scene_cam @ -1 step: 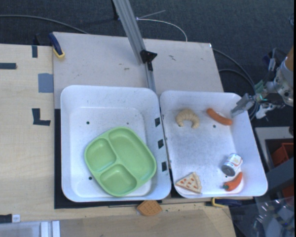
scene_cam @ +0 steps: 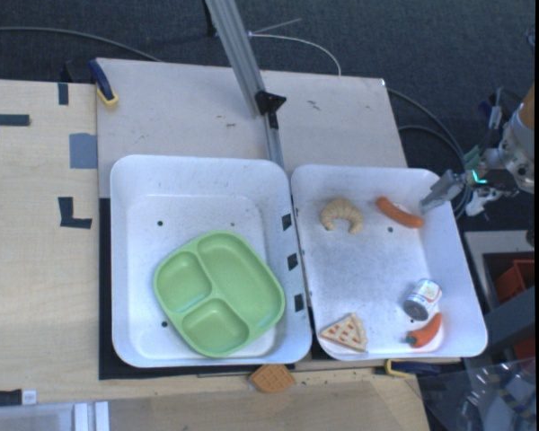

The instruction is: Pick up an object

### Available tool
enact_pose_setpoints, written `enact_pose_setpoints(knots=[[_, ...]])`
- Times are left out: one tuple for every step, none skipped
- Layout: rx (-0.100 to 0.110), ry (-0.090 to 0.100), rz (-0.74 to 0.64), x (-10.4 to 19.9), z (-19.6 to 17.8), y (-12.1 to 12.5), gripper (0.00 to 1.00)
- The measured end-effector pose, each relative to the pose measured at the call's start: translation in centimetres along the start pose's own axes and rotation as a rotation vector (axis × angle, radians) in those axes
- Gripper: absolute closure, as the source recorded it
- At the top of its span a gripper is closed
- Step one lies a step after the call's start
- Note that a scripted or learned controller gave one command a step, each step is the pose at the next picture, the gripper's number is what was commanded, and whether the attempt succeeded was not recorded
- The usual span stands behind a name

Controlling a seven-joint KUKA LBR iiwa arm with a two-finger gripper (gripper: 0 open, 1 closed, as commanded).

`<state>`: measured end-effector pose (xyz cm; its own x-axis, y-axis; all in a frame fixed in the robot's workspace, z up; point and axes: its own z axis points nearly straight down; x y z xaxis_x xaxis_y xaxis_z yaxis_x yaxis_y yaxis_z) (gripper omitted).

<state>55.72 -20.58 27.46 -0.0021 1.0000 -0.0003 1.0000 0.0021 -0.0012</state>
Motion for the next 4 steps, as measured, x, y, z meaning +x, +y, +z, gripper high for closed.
enact_pose_setpoints(knots=[[0.005, 0.001, 0.001, 0.1, 4.5, -0.6, 0.00], [0.005, 0.001, 0.002, -0.4, 9.6, -1.5, 0.00], [0.005, 0.001, 0.001, -0.2, 14.1, -1.1, 0.00], [0.002, 0.001, 0.000, -0.2, 12.8, -1.0, 1.00]])
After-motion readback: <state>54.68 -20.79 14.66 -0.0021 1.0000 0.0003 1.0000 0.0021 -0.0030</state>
